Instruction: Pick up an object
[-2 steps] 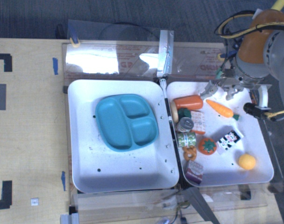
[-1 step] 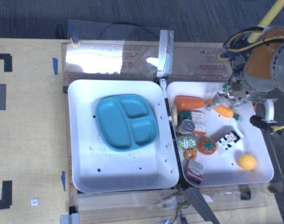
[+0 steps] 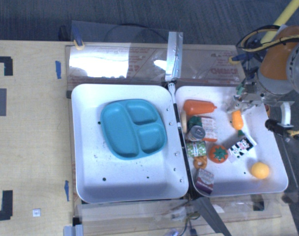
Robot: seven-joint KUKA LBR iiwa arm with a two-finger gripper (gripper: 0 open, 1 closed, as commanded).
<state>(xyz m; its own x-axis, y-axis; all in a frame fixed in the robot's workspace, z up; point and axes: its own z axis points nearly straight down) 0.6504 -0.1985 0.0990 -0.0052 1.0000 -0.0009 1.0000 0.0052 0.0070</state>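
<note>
On the bench (image 3: 26,146), two shallow white bins sit side by side. The left bin (image 3: 90,176) carries a blue divided tray (image 3: 134,128), lying flat near its middle. The right bin (image 3: 277,181) holds the small things. Along its left wall, from far to near, are an orange carrot-like piece (image 3: 199,106), a small can lying with its silver end up (image 3: 196,132) beside a white and red packet (image 3: 209,128), a green packet (image 3: 195,148), a small orange ring-shaped piece (image 3: 200,162) and a dark purple packet (image 3: 205,179). A round orange fruit with a green top (image 3: 219,153) lies just right of the green packet, with a black and white patterned block (image 3: 241,147) just beyond it to the right. A yellow ball (image 3: 260,170) rests near the bin's near right corner, apart from the rest.

The arm reaches in from the right, its orange band (image 3: 277,65) above the far right corner of the right bin. The claw (image 3: 244,98) hangs low over the far right part of that bin. Just under and near it lies a small orange piece with a green tip (image 3: 237,120), very close to the claw's end; whether they touch cannot be told. Whether the claw is released or clenched cannot be told either, as its end is too small and cluttered to read. Nothing can be seen between its tips.
</note>
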